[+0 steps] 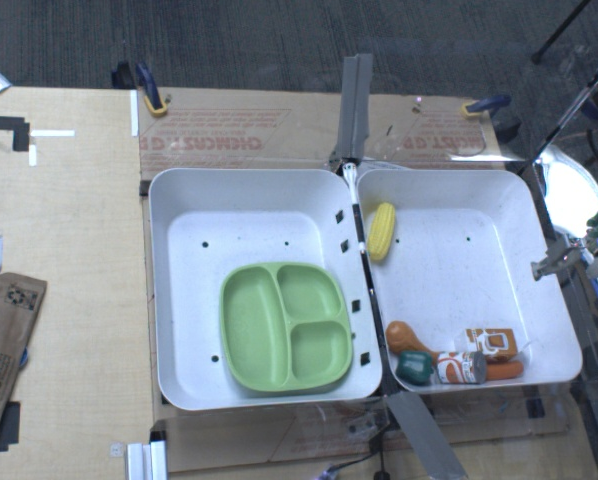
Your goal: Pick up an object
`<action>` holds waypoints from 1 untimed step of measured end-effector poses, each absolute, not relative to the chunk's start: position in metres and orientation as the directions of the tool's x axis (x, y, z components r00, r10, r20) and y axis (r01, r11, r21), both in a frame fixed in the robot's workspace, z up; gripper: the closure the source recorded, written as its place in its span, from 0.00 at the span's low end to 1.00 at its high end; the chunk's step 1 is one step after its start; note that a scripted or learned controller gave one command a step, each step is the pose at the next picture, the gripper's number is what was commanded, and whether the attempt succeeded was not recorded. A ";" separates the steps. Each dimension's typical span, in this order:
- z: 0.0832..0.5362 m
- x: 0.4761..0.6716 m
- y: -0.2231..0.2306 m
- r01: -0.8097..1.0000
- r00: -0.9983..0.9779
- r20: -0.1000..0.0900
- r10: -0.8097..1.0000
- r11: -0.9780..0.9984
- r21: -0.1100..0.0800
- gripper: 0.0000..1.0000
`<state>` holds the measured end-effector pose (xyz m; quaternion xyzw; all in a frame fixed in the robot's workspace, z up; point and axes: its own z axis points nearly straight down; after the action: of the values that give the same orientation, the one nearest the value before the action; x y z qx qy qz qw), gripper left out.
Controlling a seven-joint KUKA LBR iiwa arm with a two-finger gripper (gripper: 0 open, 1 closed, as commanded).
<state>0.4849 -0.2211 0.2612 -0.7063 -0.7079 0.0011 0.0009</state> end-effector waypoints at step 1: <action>0.292 0.479 -0.190 0.994 0.112 -0.002 0.994 -0.112 0.000 0.00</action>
<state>0.4787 -0.1898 0.2915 -0.7458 -0.6662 0.0008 -0.0004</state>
